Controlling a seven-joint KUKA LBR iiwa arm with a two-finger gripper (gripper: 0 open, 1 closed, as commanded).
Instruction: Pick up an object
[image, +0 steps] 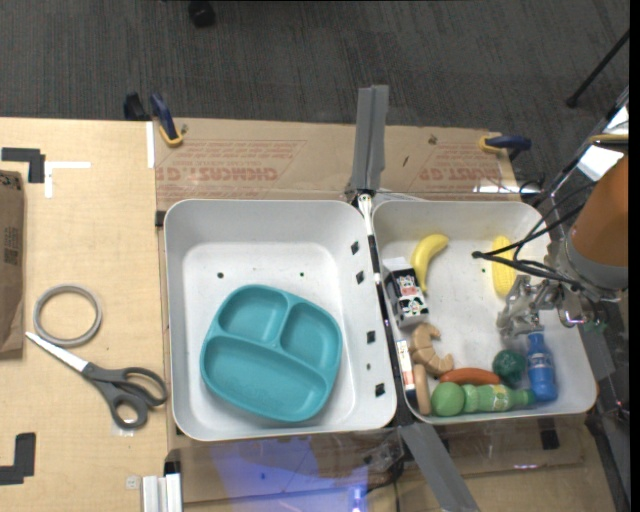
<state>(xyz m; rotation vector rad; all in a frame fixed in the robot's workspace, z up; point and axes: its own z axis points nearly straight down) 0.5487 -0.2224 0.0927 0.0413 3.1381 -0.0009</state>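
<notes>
Green toy (478, 399) near rim; gripper (520, 312) above blue bottle (541, 367)

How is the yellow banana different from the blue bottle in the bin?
The curved yellow banana lies near the far side of the right white bin; the small blue plastic bottle lies near its front right corner. The banana is bent and plain yellow; the bottle is straight and blue. The banana lies alone; the bottle sits among other toys. Both are in the same bin.
</notes>
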